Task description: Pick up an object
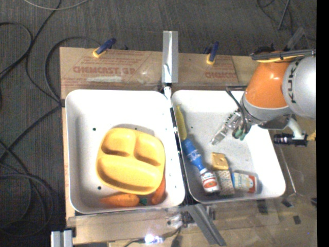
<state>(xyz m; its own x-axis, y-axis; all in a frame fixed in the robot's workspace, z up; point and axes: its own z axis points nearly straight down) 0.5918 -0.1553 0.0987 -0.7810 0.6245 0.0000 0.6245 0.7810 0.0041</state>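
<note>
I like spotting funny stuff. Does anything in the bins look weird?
Yes. In the left bin, the yellow tray lies upside down on top of a carrot, so it sits tilted.

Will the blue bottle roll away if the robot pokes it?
Probably a bit. The blue bottle lies on its side and looks round, so it could roll. The bin wall beside it should stop it. It looks like smooth plastic, maybe slippery for the gripper.

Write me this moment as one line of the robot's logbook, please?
phase: hovering | gripper: above right bin, holding nothing seen | nearest: cracker | left bin: yellow tray, carrot
</note>
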